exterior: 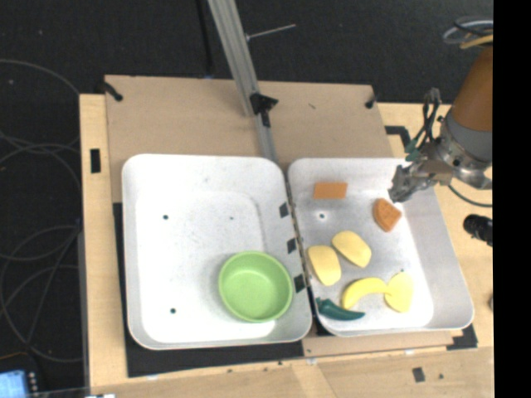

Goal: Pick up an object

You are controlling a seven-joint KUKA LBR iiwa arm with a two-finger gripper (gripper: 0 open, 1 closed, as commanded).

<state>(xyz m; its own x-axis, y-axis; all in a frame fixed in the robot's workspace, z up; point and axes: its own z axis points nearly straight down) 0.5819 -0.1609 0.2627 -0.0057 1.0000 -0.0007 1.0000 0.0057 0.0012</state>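
Note:
My gripper (401, 188) hangs over the upper right of the right bin (440, 247), just above and to the right of an orange rounded piece (386, 215). An orange block (330, 191) lies at the bin's back. Two pale yellow pieces (352, 248) (323, 264) sit in the middle. A yellow banana (363, 292) and a yellow slice (399, 292) lie near the front, with a green pepper (338, 309) at the front left corner. Nothing is seen between the fingers.
The left bin (166, 206) holds a green bowl (255, 285) at its front right. A grey metal pole (241, 65) slants up from between the bins. Cables hang by the arm at the right edge.

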